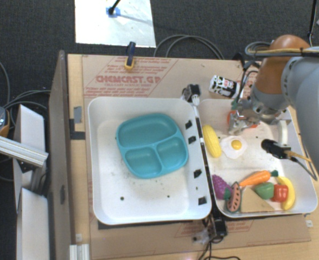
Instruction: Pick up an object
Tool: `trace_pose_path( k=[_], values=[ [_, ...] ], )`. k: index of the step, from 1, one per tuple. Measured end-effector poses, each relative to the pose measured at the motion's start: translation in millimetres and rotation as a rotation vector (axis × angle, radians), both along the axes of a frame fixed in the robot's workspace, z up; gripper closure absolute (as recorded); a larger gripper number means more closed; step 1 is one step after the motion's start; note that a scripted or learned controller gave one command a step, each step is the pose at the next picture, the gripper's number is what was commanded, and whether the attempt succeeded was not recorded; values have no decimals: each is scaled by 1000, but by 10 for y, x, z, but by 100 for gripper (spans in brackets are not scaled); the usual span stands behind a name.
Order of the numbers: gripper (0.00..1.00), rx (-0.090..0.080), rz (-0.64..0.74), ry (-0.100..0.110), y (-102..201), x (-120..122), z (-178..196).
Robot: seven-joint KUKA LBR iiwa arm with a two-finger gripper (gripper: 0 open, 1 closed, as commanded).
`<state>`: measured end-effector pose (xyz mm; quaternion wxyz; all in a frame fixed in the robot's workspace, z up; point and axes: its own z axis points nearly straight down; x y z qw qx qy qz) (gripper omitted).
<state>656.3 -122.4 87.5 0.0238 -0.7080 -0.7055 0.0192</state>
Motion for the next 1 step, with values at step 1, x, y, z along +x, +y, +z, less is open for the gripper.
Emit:
trace_pose_path(
  k=[1],
  values=[
    [100, -10, 2, -67, -375, -280, 510]
  ],
)
